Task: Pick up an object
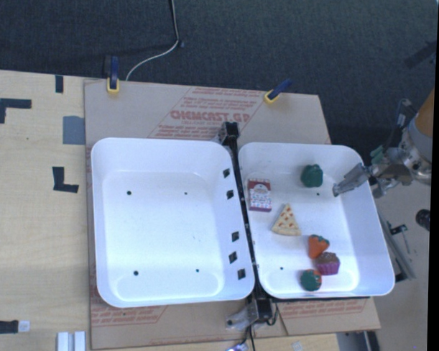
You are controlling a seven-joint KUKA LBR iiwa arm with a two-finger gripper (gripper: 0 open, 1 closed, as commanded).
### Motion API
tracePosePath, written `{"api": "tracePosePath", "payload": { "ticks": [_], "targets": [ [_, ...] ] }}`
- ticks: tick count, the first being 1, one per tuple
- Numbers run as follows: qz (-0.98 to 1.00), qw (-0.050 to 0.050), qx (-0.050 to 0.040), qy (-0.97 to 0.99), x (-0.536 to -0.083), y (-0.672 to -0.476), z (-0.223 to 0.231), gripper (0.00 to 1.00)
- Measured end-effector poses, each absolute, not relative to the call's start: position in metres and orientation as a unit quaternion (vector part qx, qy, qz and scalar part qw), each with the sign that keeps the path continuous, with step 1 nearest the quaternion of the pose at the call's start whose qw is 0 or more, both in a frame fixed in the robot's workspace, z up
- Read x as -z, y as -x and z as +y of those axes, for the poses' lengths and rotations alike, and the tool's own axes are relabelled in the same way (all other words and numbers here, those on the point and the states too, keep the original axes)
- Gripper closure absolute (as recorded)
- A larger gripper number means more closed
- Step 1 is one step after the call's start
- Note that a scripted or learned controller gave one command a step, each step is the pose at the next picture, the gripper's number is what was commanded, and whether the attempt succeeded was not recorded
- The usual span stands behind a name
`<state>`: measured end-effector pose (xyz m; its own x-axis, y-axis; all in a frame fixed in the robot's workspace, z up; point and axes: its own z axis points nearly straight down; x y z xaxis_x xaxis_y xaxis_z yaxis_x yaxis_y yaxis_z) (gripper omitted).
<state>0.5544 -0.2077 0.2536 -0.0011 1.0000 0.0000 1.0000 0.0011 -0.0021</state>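
With the claw [343, 188], its spread impossible to tell, at the right bin's [362, 212] edge, centring above the round green toy vegetable [311, 175] before descending seems wisest.

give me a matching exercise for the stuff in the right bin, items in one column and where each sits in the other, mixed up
Items:
1. green pepper toy
2. red and white carton
3. cheese wedge
4. purple toy

Places:
A. beside the divider between the bins
B. near the bin's front edge, just below the orange toy
C. middle of the bin
D. far part of the bin, nearest the end effector

Pairs: 1-D, 2-A, 3-C, 4-B
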Motion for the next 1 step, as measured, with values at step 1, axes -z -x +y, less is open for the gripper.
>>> {"api": "tracePosePath", "payload": {
  "ticks": [1],
  "targets": [
    [-0.708, -0.002, 0.0012, 0.706, -0.3097, -0.5585, -0.1899, 0.0]
  ]
}}
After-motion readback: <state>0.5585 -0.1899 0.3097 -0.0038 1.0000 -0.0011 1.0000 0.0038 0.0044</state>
